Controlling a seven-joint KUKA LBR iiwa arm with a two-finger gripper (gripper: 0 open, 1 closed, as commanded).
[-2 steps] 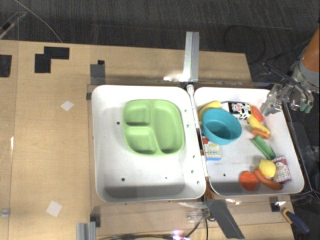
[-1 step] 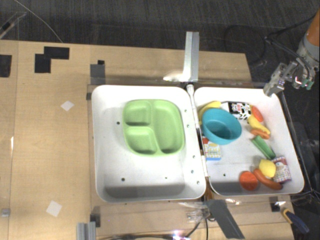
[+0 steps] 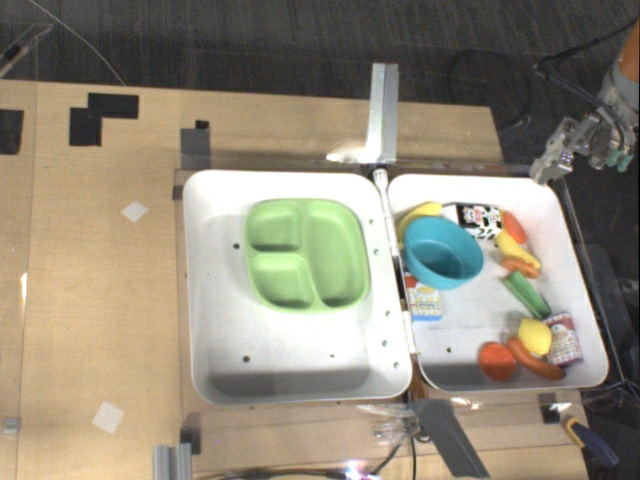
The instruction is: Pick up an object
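My gripper [image 3: 585, 148] is parked off the top-right corner of the right bin [image 3: 570, 268], outside its rim, over the dark floor; nothing is between my fingers, though how far apart they sit I can't tell, too small and blurred at this angle. My wrist runs up and right from there toward the frame edge, orange band [image 3: 628, 60] just visible. Everything pickable lies below and left of my fingers, inside the right bin: nearest is a black-and-white patterned item [image 3: 480, 218] by the top wall, next to an orange and yellow piece [image 3: 517, 248]. Further left, a blue bowl [image 3: 443, 251] is tilted against the bin's left wall, with a yellow object [image 3: 420, 211] poking out behind it and a small printed box [image 3: 425, 301] just below it. Down the right side: a green stick-like item [image 3: 525, 293], then a cluster at the bottom of a yellow lemon-like piece [image 3: 534, 337], a red round piece [image 3: 497, 360], an orange strip [image 3: 538, 363] and a small packet [image 3: 564, 340], all touching or nearly so. Well left of my fingers, the left bin [image 3: 215, 298] carries a green divided tray [image 3: 306, 253] lying flat. Both bins sit on a light wood bench [image 3: 90, 298] with black square marks at its far left; a metal post [image 3: 384, 113] stands at the seam between the bins, dark carpet beyond.
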